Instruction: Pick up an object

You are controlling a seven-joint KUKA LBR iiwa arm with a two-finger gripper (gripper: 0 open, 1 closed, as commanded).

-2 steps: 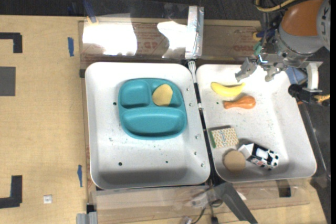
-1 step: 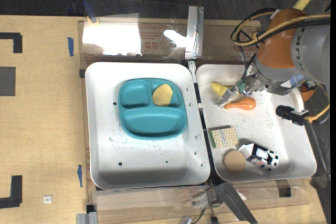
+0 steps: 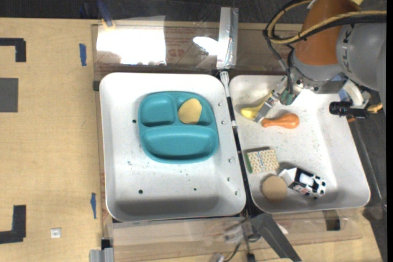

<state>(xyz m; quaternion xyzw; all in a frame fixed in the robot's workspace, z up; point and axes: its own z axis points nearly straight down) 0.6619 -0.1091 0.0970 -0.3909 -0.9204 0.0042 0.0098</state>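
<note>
My gripper [image 3: 266, 107] is low in the right bin [image 3: 344, 150], near its back left corner, reaching down from the grey and orange arm [image 3: 322, 40]. Its tip is at a small yellow object [image 3: 249, 112] that lies against the bin's left wall; whether it holds the object is not visible. An orange carrot-shaped toy [image 3: 281, 122] lies just right of and below the gripper. Nearer the front are a patterned square pad [image 3: 262, 160], a tan round object [image 3: 274, 188] and a black-and-white toy [image 3: 306, 183].
The left bin [image 3: 123, 187] holds a teal divided plate [image 3: 178, 143] with a tan-yellow oval object [image 3: 190, 110] in its back right compartment. A metal divider [image 3: 233, 132] runs between the bins. Cables [image 3: 285, 18] loop behind the arm.
</note>
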